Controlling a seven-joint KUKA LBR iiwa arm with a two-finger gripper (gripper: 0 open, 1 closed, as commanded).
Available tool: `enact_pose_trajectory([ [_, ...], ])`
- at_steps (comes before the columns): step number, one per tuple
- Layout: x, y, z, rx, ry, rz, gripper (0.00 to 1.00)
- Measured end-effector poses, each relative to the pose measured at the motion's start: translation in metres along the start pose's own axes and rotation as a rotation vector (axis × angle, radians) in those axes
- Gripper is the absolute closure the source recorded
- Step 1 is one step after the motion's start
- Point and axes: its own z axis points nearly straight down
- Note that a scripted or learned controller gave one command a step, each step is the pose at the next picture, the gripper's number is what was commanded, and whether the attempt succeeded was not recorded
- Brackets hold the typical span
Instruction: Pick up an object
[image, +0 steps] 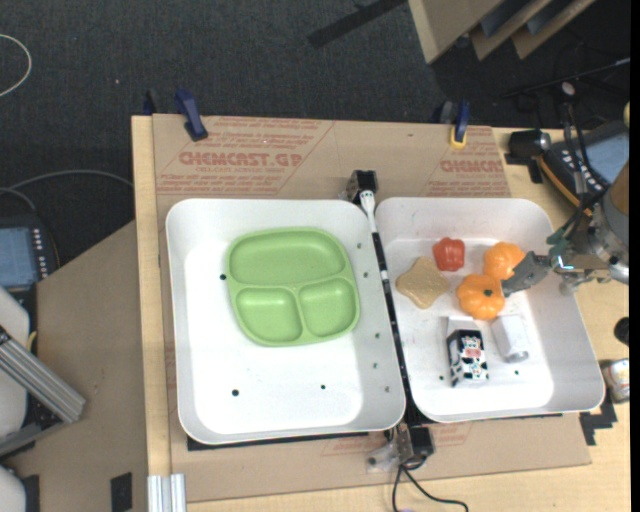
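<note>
Surface (300, 150): brown board printed with red lettering, clamped at its 12 o'clock edge, probably to keep it from shifting under the arm.
Left bin (200, 330): shallow, white; butted against the right bin along a black centre seam.
Right bin (560, 370): shallow, white; carries all loose objects, likely because it lies on the arm's entry side.
Green plate (292, 285): three-compartment divided plate, lying flat near the centre of the left bin.
Arm (610, 235): enters at 3 o'clock and reaches over the right bin's rim.
Hand (527, 274): dark tip low over the right bin, touching or just beside the two orange items. Its spread cannot be judged, and nothing is visibly pinched.
Candidate objects, right bin: tan cookie-shaped piece (424, 284) at 9 o'clock of centre; small orange pumpkin (480, 296) at centre; second orange item (501, 259) at 1 o'clock; red item (449, 253) at 11 o'clock; black-and-white carton (467, 357) at 6 o'clock; pale cylinder (512, 337) at 5 o'clock.
Task status: judged unfinished; every object rests in the bin.
</note>
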Motion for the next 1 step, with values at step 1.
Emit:
enact_pose_trajectory([
  [1,0.0667,-0.0116,0.1282,0.014,0.007,-0.005,0.00],
])
